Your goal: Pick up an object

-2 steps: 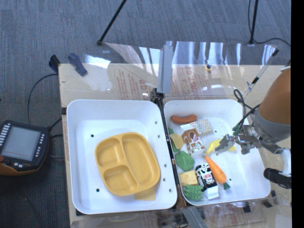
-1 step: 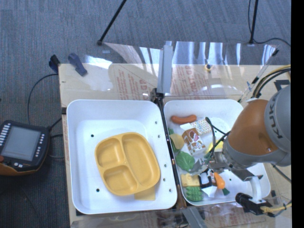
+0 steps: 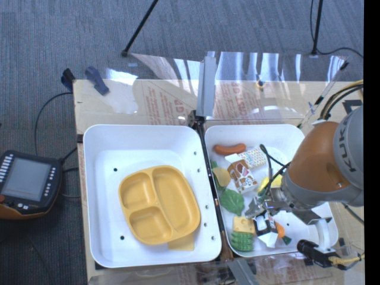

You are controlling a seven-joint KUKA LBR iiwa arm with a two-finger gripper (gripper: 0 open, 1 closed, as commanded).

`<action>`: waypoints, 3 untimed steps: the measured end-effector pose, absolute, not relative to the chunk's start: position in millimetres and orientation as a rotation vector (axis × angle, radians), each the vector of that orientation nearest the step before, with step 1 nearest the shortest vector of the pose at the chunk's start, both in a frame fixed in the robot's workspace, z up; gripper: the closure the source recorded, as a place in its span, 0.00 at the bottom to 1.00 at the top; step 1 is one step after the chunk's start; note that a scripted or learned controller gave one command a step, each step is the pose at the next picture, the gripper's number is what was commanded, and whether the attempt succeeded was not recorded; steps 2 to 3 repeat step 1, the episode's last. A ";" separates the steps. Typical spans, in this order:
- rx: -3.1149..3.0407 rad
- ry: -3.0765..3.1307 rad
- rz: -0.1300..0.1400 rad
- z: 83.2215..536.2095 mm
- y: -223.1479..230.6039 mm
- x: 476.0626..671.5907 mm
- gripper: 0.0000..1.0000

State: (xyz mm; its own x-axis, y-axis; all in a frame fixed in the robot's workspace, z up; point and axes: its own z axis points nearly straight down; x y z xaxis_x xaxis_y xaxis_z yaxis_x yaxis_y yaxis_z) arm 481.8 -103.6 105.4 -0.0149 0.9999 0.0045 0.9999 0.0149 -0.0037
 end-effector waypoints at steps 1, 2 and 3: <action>-2.213 -2.233 -0.009 263.4 -15.5 527.0 1.00; -2.213 -2.233 -0.009 263.4 -15.5 527.0 1.00; -2.213 -2.233 -0.009 263.4 -15.5 527.0 1.00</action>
